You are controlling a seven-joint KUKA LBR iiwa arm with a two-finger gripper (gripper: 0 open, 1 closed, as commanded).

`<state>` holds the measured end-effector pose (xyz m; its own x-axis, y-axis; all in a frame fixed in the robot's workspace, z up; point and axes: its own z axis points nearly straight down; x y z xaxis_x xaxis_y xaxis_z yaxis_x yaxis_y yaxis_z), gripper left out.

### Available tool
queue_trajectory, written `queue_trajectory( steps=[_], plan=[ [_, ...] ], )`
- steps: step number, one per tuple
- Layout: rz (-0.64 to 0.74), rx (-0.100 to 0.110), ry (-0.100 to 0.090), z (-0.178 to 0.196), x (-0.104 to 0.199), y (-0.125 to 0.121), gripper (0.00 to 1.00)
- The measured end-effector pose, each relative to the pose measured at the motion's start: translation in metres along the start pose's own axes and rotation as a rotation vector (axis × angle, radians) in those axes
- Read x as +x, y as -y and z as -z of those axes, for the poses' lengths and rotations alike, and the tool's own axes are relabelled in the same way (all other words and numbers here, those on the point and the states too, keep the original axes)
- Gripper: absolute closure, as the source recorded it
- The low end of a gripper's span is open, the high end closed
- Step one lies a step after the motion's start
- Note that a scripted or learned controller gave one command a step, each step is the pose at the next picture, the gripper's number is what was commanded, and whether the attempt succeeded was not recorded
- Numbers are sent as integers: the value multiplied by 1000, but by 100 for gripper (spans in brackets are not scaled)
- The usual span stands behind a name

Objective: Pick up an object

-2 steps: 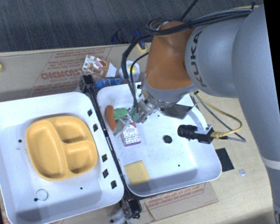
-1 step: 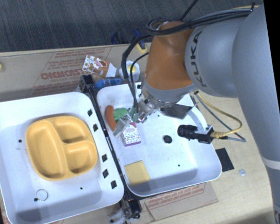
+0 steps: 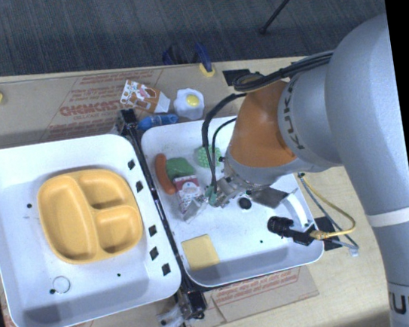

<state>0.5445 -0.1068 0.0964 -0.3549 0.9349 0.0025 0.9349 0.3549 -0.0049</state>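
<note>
1. Left bin (image 3: 1,227): a yellow divided tray (image 3: 90,212) lies near its middle.
2. Right bin (image 3: 294,256): along its left edge lie an orange sausage-like piece (image 3: 163,173), a green block (image 3: 179,167), a crumpled packet (image 3: 190,197) and, near the front-left corner, a yellow sponge (image 3: 200,251).
3. My gripper (image 3: 217,195) hangs just beside the packet — whether it is clenched or released I cannot tell.
4. Progress — nothing looks lifted; the pick remains.
</note>
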Motion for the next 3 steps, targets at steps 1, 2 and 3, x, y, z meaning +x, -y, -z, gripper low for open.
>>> queue_trajectory(
  steps=[1, 2, 3],
  plan=[
    [-196, -3, 1, -5, -9, -32, 0],
    [-192, -1, 1, 5, -9, -32, 100],
    [-127, -4, 1, 96, 52, -4, 100]
  ],
)
